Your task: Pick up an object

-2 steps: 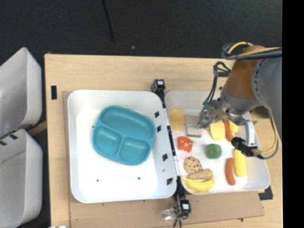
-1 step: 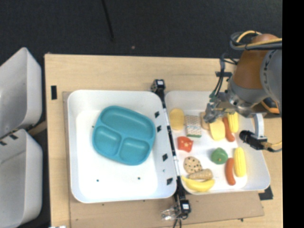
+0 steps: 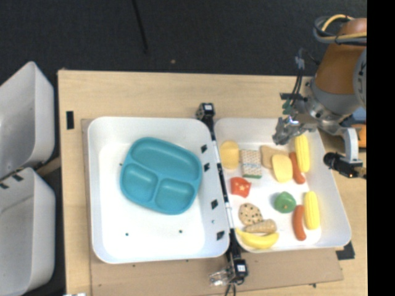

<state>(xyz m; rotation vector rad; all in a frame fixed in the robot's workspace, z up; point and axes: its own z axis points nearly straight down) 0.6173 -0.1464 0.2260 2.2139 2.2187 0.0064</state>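
Hanging over the back of the right bin (image 3: 327, 227), the tool (image 3: 285, 130) sits just above a corn cob (image 3: 302, 152); I cannot tell if it is open or closed. Toy foods fill this bin: a banana (image 3: 258, 240), a cookie (image 3: 249, 213), a green apple (image 3: 284, 201). The left bin (image 3: 105, 227) on the worktop (image 3: 154, 85) holds a blue divided plate (image 3: 162, 175).

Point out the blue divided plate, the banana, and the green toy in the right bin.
blue divided plate (image 3: 162, 176), camera view, on its central ridge.
banana (image 3: 257, 240), camera view, mid-curve.
green toy (image 3: 284, 201), camera view, its top.
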